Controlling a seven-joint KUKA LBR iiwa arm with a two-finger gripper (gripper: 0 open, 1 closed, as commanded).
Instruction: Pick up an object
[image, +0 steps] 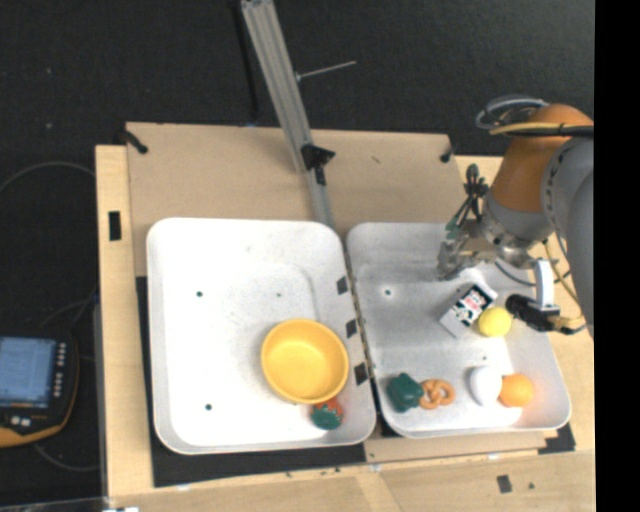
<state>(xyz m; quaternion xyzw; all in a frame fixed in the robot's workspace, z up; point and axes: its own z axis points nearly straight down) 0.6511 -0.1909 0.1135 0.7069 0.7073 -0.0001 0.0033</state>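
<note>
My gripper (452, 262) is hanging over the upper part of the right bin (400, 262); at this slant and size I cannot tell whether it is spread or closed, and I am seeing nothing caught in it. It is sitting low over bare white floor, though I cannot judge contact from here. Nearest candidate: a small black-and-white box (467, 305) lying toward 5 o'clock from me, with a yellow ball (494, 322) touching or just beside its far corner, further along 5 o'clock. Along the bin's near wall, at roughly 6 o'clock, I am noting a green object (403, 391), a pretzel-shaped orange piece (436, 393), a white rounded object (485, 385) and an orange ball (516, 390), the last two pressed together. The left bin (200, 290), at 9 o'clock, is bearing a yellow bowl (305, 360) with a small green-and-red item (327, 415) at its lower edge. My judgement: I am in the approach step, nothing picked yet. The next move is calling for a short shift toward 5 o'clock to centre on the box, aligning across its narrow side, while keeping clear of the ball crowding it.
</note>
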